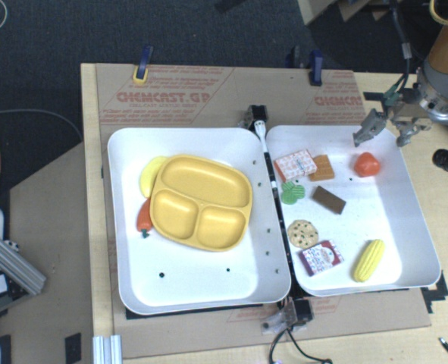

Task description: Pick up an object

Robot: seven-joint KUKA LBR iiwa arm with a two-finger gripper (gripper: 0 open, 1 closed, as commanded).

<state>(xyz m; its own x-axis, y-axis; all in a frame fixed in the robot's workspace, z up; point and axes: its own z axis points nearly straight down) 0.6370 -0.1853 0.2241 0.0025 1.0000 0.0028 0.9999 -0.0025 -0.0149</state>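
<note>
Fingers [387, 130] hang apart and empty over the far edge of the right bin [417, 203], so you have nothing in hand yet. Going left to right: the left bin [125, 203] holds a yellow divided tray [201, 202] lying partly over a banana [151, 174] and an orange carrot [145, 218], a poor place to start. Your right bin is spread out: a green piece [292, 193], a cookie [303, 233], a brown bar [329, 199], a red tomato [367, 164], a corn cob [368, 259]. That tomato sits just near of the fingers, apart from its neighbours, likely your easiest pick.
</note>
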